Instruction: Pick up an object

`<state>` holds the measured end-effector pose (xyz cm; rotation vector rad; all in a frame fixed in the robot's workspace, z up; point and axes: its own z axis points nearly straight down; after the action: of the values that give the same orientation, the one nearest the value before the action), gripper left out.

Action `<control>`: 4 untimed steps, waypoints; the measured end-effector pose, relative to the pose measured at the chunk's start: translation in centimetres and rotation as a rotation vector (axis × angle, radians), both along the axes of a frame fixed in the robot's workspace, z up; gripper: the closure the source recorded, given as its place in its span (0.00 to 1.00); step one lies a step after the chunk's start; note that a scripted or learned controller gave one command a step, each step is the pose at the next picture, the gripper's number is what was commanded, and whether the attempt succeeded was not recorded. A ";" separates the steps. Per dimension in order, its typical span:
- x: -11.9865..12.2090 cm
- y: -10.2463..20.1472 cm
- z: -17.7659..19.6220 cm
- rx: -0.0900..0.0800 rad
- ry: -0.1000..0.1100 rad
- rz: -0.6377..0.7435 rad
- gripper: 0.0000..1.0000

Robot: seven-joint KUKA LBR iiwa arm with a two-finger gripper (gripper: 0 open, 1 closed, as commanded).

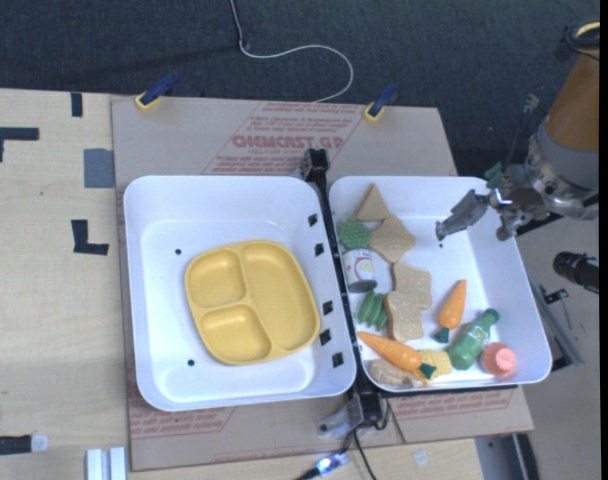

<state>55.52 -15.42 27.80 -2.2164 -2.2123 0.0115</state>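
A small orange carrot (452, 304) lies at four o'clock in the right bin (524, 278), apart from bread slices (409, 303). It is judged light, rigid and slippery, best gripped mid-body. At one o'clock the gripper (476, 216) is seen spread open, nothing held.

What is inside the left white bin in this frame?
The left bin holds a yellow divided tray with three compartments. Whatever bin floor lies beneath the tray is covered.
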 end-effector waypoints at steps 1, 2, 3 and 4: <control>0.2 0.0 0.6 -0.002 -0.011 0.003 0.00; 0.4 0.5 -3.9 -0.002 -0.007 0.004 0.00; 0.1 -0.4 -9.1 -0.002 -0.006 0.002 0.00; -0.1 0.1 -15.5 0.000 -0.004 0.003 0.00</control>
<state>55.42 -15.29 12.29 -2.2154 -2.2179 0.0072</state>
